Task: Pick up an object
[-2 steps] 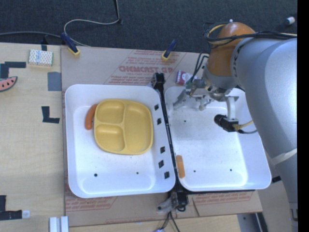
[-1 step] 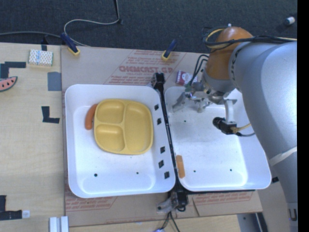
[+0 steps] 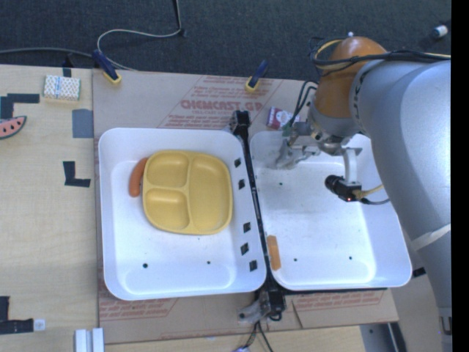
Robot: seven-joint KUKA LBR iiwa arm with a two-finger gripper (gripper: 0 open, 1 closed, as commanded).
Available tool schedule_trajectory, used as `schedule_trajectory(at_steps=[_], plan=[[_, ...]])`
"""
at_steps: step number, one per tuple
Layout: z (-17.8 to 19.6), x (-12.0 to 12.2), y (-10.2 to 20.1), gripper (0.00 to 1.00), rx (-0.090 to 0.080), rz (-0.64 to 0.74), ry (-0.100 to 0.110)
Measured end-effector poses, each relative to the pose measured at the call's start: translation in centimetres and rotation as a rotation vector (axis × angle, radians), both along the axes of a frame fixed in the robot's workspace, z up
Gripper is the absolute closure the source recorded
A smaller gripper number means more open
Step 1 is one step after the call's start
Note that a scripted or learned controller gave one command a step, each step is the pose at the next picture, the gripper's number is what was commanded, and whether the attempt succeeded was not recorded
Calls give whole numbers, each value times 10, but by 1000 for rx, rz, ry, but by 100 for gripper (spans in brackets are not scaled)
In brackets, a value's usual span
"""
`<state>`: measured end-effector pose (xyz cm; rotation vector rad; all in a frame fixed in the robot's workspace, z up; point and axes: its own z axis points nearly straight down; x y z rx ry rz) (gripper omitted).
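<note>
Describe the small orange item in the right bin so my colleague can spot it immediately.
Start at the right white bin, the one the arm reaches into. Follow its left wall, next to the divider between the bins, toward the near corner: the small orange carrot-like piece lies there. It lies alone, unlike the orange piece tucked against the yellow divided plate in the left bin.

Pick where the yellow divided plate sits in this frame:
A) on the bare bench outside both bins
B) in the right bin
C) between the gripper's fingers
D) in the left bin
D: the yellow divided plate lies flat inside the left bin, across the divider from the gripper over the right bin.
</note>
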<state>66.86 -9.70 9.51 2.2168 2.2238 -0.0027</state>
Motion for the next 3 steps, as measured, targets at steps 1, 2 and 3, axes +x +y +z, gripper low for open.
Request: schedule_trajectory(at_steps=[1,2,3], plan=[[0,0,0,0,0,0,0],[9,0,1,100,1,1,0],[9,0,1,0,1,1,0]])
